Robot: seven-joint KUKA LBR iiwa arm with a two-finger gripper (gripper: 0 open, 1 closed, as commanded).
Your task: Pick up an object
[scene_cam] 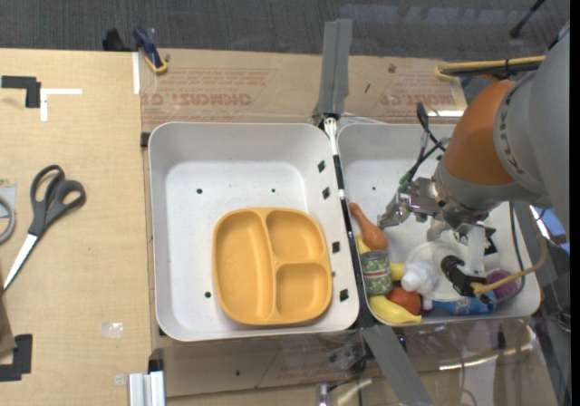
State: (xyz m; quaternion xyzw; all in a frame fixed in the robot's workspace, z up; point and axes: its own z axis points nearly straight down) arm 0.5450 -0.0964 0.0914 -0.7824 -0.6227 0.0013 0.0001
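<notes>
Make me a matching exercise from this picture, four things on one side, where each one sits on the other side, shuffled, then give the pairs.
Things
1. divided yellow plate
2. scissors
3. banana
4. blue clamp

Places
A. bench, left of the bins
B. left bin
C. front of the right bin
D. behind the left bin, on the cardboard

Pairs: 1-B, 2-A, 3-C, 4-D

i see two shallow white plastic bins (172, 241), smooth, slight sheen. yellow three-compartment plastic tray (271, 265) looks matt. bench is pale wood board (72, 304), matt; brown printed cardboard sheet (227, 91) behind. black-handled scissors (41, 214) have shiny metal blades. orange band above the wrist (480, 137) looks glossy.
</notes>
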